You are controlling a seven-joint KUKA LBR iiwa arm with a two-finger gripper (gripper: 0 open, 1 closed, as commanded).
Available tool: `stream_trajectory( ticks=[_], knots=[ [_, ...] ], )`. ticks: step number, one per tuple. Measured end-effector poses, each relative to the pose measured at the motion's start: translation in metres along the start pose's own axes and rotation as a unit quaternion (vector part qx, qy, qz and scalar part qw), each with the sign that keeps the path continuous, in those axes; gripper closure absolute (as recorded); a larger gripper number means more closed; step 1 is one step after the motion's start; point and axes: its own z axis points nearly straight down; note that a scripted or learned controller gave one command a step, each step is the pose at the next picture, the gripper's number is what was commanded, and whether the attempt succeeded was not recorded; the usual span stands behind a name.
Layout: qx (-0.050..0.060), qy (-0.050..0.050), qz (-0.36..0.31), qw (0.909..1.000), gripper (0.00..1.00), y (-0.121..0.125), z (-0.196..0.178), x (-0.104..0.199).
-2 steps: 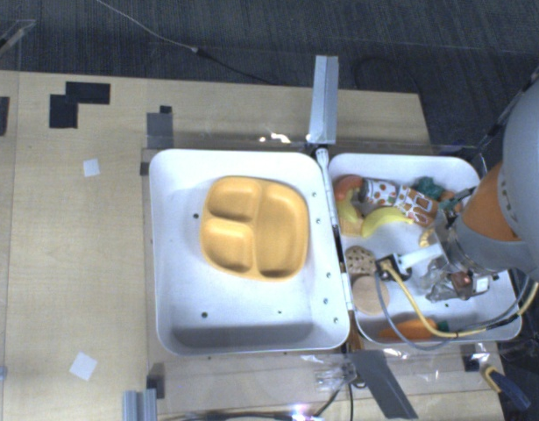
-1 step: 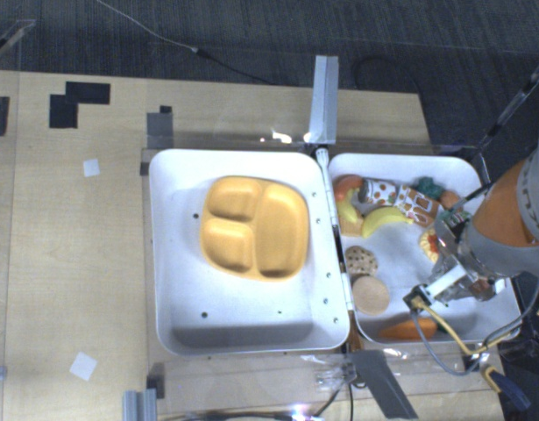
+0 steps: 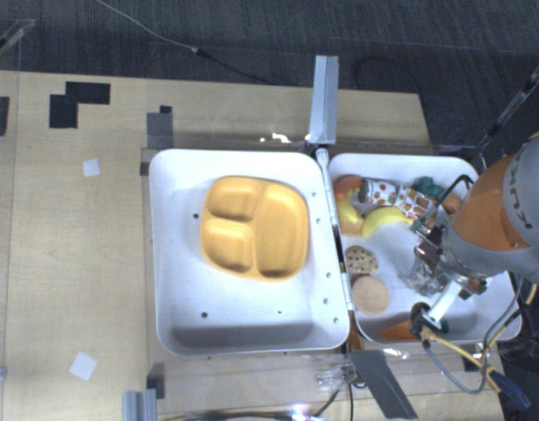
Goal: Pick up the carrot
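Observation:
The carrot (image 3: 394, 330) lies along the front wall of the right bin (image 3: 444, 159); just a short orange stretch of it shows. My gripper (image 3: 424, 273) hangs low over the middle of that bin, a little behind and to the right of the carrot and apart from it. The grey arm with its orange band (image 3: 486, 213) reaches in from the right and hides the bin's right part. I see nothing held in the gripper.
In the right bin, left of the gripper, are a banana (image 3: 379, 221), a red fruit (image 3: 346, 185), a chip cookie (image 3: 360, 259), a round bun (image 3: 371, 295) and a patterned packet (image 3: 400, 196). The left bin (image 3: 173, 235) holds a yellow divided plate (image 3: 255, 226).

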Motion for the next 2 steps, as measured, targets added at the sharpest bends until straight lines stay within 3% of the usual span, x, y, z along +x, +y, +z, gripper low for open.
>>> stream_trajectory(
  ticks=[1, 2],
  knots=[
    [0.005, 0.003, -0.217, 0.9762, 1.00, 0.0108, 0.0002, -0.0133],
    [0.004, 0.003, -0.375, 0.9272, 1.00, 0.0162, 0.0002, -0.0199]
  ],
)
